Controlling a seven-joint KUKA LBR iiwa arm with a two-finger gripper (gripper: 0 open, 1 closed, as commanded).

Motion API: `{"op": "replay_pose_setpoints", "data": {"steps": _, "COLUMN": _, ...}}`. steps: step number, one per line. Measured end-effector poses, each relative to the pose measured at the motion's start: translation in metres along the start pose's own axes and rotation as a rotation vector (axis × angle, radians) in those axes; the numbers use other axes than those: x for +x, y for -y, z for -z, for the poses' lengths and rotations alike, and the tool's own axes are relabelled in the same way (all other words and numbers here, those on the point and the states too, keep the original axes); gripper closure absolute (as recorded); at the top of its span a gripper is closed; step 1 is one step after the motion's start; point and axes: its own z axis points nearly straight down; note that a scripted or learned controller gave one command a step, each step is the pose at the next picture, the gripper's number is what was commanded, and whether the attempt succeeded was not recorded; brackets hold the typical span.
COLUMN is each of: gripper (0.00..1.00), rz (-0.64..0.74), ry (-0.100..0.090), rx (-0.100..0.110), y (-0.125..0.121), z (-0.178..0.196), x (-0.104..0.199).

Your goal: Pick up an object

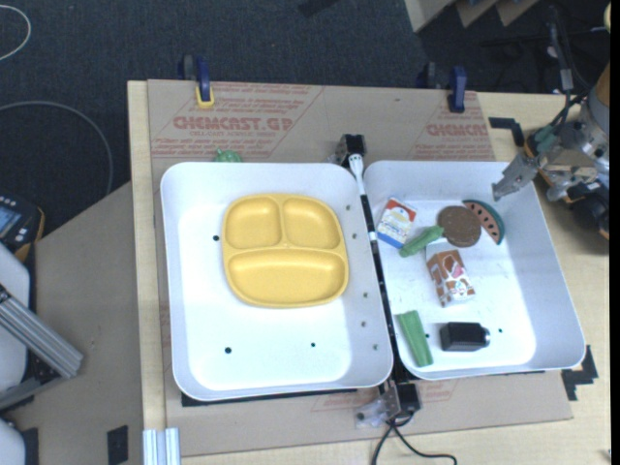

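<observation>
Nearest, at the right bin's (pixel 542 260) near edge: black block (pixel 463 336) beside green bar (pixel 414 337), loose and reachable. Farther in, clustered: brown packet (pixel 449 276), brown disc (pixel 458 225), watermelon slice (pixel 485 219), small carton (pixel 395 223). Left bin (pixel 194 289) bearing a yellow divided plate (pixel 285 250). Gripper (pixel 511 180) poised over far right rim, holding nothing; jaw spread: cannot tell.

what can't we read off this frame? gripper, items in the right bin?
- Gripper: small and blurred at the right bin's far corner in the camera view; finger state unreadable.
- Arm: cut off by the right edge.
- Carton and brown packet: print too small to read.
- Green stick: partly tucked under the brown disc.
- Black block: too dark to identify.
</observation>
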Motion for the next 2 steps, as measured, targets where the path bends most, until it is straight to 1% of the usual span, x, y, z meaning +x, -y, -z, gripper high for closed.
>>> {"op": "replay_pose_setpoints", "data": {"steps": 1, "gripper": 0.00, "rz": 0.001, "ry": 0.000, "rx": -0.001, "y": 0.058, "z": -0.150, "x": -0.015}}
{"op": "replay_pose_setpoints", "data": {"steps": 2, "gripper": 0.00, "rz": 0.001, "ry": -0.011, "rx": 0.005, "y": 0.121, "z": -0.160, "x": -0.025}}
